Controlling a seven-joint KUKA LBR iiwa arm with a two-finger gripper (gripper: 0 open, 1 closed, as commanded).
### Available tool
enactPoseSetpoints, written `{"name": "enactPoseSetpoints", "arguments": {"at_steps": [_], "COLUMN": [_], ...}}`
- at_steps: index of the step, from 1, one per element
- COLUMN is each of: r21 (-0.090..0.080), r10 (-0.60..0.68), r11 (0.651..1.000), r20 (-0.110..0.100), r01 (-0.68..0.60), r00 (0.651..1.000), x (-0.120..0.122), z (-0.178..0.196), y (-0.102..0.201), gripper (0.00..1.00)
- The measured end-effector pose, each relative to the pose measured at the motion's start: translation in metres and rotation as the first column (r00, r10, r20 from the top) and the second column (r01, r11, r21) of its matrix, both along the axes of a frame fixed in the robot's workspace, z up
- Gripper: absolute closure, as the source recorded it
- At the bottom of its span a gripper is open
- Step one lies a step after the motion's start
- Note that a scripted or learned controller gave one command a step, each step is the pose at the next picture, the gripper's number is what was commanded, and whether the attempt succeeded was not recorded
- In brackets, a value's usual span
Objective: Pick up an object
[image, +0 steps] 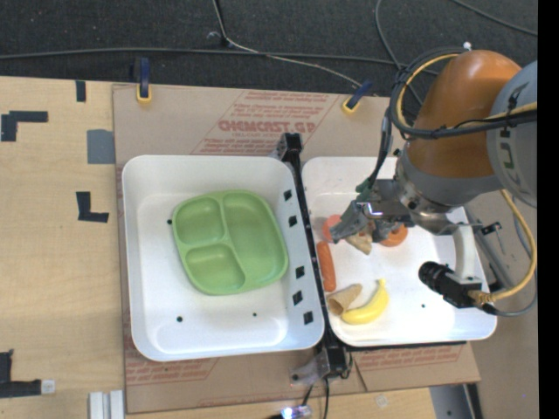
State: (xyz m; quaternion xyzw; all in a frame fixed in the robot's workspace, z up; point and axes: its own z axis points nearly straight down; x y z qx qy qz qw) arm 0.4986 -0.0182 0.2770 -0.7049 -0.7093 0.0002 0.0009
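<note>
Gripper (360, 223) over the right bin (412, 319); whether it is spread or pinching, I cannot tell. Near it lie a carrot (326, 266), a banana (368, 305) and a wedge (344, 298). A green plate (229, 241) lies in the left bin (157, 312).

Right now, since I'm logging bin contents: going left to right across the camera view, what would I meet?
Green divided plate → long orange stick → yellow banana. The tan scrap, gripper and round orange item overlap these, so I left them out.
</note>
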Motion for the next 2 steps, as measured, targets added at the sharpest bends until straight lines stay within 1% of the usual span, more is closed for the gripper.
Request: {"name": "enactPoseSetpoints", "arguments": {"at_steps": [1,2], "r21": [0.000,-0.001], "r10": [-0.001,0.000], "r11": [1.000,1.000], "r20": [-0.002,-0.001], "r01": [0.001,0.000], "r00": [1.000,1.000], "x": [-0.001,-0.006], "z": [-0.023,-0.024], "y": [0.048,0.095], "gripper": [1.00,1.00]}}
